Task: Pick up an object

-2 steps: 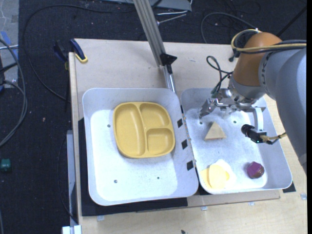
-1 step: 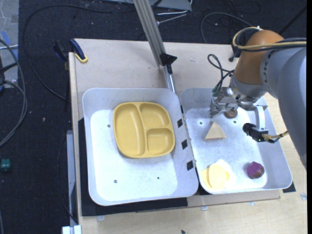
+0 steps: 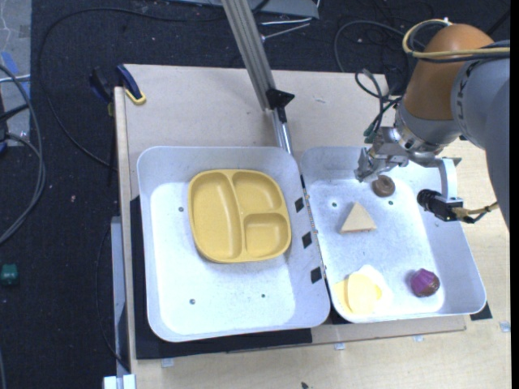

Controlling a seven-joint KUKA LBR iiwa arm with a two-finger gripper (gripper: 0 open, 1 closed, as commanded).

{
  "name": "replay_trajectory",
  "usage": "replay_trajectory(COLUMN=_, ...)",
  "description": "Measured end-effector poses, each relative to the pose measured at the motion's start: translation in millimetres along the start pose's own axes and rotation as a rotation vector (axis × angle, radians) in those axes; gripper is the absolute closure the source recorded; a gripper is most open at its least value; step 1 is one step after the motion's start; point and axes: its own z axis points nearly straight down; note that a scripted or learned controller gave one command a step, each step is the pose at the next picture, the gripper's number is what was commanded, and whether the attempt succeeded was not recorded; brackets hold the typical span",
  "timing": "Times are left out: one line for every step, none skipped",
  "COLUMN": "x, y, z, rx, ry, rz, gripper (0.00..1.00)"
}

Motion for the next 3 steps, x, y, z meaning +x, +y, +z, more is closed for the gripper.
replay_trajectory(x=-3.0, y=4.0, z=-44.0, rx=0.000, ry=-0.001, rz=0.001, gripper=1.00)
replay_trajectory(x=-2.9, y=5.1, z=-67.5, rx=0.002, ry=0.000, rz=0.000, gripper=1.00)
replay_trajectory(x=53.0, y=-11.0, z=-61.8, rx=0.008, ry=0.002, rz=-0.005, gripper=1.00)
